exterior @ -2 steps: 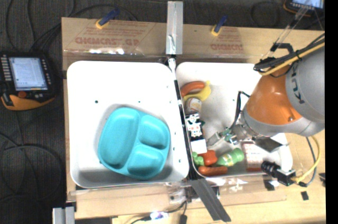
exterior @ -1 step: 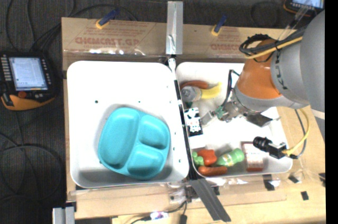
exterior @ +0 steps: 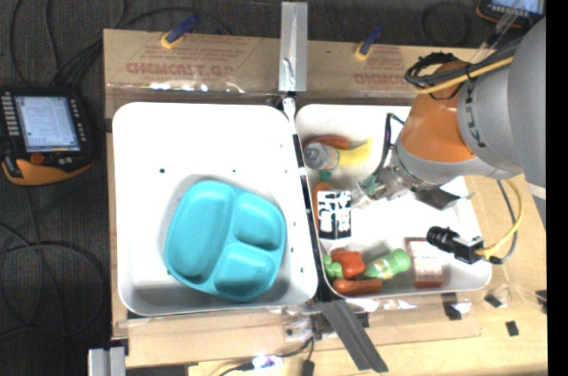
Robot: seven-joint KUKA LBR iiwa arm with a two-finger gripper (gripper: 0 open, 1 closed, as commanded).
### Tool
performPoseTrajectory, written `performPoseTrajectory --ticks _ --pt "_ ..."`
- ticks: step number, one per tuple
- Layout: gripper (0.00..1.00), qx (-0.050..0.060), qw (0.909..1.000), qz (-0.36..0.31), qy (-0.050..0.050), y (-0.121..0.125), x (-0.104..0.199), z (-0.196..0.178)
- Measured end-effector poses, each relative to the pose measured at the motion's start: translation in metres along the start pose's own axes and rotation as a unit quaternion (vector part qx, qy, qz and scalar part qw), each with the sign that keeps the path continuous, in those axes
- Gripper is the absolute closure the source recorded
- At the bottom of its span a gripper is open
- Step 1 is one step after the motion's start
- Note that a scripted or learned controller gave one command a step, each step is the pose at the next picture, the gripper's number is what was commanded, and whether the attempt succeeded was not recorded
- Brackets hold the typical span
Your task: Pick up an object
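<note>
Dark carpet and cables ring the worktop (exterior: 204, 64), two white bins side by side. Left bin (exterior: 142, 152) holds a turquoise divided tray (exterior: 226, 239). The tool (exterior: 374, 185) hangs low in the right bin (exterior: 461, 277), grip impossible to read, just beside a black-and-white box (exterior: 335, 215); red and green toys (exterior: 364, 266) crowd the near wall.

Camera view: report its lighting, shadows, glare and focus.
Camera view: even overhead light, the white bins bright but not blown out; a soft shadow under the turquoise tray; slight glare on the clear bottle; the arm's grey bulk looms large and soft at the right; the tool is small and indistinct.
</note>
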State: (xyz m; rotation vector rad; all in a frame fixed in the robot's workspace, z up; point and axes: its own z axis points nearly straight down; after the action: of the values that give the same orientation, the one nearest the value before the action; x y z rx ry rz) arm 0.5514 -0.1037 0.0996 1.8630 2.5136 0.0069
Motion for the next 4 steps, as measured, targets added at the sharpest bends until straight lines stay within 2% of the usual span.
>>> performPoseTrajectory --ticks 1,2,3,4 --pt "1.00 -0.003 0.9944 -0.106 0.000 -0.048 -0.019 0.007" --pt "1.00 0.005 0.9794 -0.202 0.006 -0.014 0.046 -0.084" --pt "1.00 0.006 0.9875 -0.157 0.005 -0.050 0.062 -0.147" --pt "1.00 0.007 0.9992 -0.038 0.004 -0.005 0.057 -0.142"
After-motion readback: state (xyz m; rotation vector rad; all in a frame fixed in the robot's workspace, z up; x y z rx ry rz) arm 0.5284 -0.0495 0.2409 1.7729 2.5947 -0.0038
